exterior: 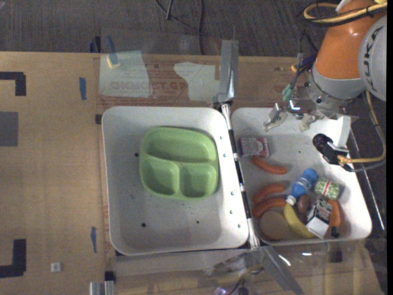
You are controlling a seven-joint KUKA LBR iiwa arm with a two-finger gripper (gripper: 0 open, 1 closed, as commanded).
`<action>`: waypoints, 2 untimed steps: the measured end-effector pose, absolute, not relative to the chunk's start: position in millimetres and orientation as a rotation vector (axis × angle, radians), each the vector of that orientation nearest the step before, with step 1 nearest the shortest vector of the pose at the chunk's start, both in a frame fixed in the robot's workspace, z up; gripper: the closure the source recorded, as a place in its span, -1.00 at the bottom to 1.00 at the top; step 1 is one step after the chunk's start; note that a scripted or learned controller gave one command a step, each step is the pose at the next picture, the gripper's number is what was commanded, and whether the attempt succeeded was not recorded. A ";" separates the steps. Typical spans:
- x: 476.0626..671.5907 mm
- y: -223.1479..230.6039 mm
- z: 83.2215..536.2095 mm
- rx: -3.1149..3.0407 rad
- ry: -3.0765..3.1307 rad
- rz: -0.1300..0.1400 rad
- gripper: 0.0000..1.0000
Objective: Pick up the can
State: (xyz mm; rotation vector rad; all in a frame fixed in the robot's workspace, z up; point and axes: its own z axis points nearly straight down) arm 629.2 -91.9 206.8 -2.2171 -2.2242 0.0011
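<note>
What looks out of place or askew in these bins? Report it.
Nothing is spilled or broken. In the right bin the items crowd the near corner: the can lies on its side against the blue-capped bottle, banana and a small carton. The green tray sits flat in the left bin.

A wooden bench (49, 183) spans the view, its pale board lying left of and below the claw (288, 112). Beyond the bench, above the claw, runs a strip of dark grey carpet (73, 8) crossed by a loop of black cable (178, 5). 2 clear plastic sheets (126, 72) lie on the board to the claw's upper left, fixed with blue tape (82, 88). 2 black corner marks (15, 82) sit at the far-left edge, well apart from the claw, 1 high and 1 low. A grey metal bar (228, 72) stands just left of the claw. Lighting is even and soft.
</note>
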 end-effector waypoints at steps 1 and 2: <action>625.9 -139.1 100.8 -2.168 -2.290 -0.012 -1.00; 644.1 -196.4 95.9 -2.217 -2.249 -0.021 -1.00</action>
